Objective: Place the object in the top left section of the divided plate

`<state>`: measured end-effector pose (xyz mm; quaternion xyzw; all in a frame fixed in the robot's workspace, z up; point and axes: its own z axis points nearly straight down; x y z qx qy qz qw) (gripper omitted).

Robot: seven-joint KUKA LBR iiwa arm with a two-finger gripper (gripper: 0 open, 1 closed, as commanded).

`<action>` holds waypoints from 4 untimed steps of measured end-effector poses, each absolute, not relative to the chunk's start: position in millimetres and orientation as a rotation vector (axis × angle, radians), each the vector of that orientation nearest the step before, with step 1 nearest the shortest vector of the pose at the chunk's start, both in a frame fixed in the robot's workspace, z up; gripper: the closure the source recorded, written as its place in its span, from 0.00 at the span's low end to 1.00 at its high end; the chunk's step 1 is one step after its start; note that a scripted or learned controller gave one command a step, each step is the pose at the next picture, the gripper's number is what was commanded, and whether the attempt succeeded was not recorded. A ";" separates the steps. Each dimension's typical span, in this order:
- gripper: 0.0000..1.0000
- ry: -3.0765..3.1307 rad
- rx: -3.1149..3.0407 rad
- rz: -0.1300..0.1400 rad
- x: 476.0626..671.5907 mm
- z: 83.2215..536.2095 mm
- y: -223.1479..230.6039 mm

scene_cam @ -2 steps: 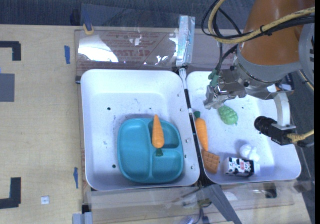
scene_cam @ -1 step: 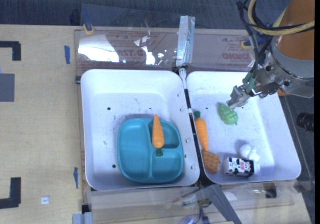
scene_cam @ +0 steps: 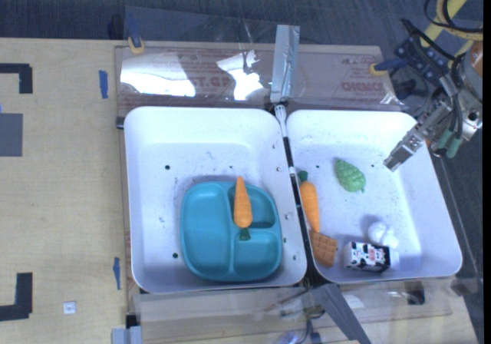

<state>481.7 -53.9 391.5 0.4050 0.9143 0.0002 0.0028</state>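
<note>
Closest to the camera, in the right bin [scene_cam: 430, 258], there's a little black-and-white cow toy [scene_cam: 367, 256] lying near the front edge, with a small white lumpy thing [scene_cam: 380, 232] touching it just behind. To their left, against the divider between the bins, sits a waffle-looking orange piece [scene_cam: 324, 247], and an orange carrot [scene_cam: 308, 204] stretches back from it along that same wall, green tip pointing away from the camera.

Over in the left bin [scene_cam: 146, 181], the teal divided plate [scene_cam: 207, 235] takes up the front middle. A second carrot [scene_cam: 242, 203] is lying on it, along the ridge between the two back sections, so it's more straddling the divider than sitting squarely in the top left one. Its green stem end points toward the front.

Further back in the right bin is a green leafy lump [scene_cam: 350, 176], looks like a lettuce or similar, on its own and well apart from the cow.

The gripper [scene_cam: 402, 155] hangs over the back right part of the right bin, coming in from the right edge. Its fingers look pressed together, nothing between them. It's near the green lump but not touching it.

Behind both bins there's a clear plastic sheet [scene_cam: 199, 66] on the table [scene_cam: 54, 204].
</note>
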 end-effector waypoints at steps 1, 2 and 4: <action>1.00 3.027 0.838 -0.001 492.1 371.1 -123.5; 1.00 3.113 0.417 0.000 497.4 342.7 -211.0; 1.00 2.988 -0.940 -0.007 509.6 407.9 -223.3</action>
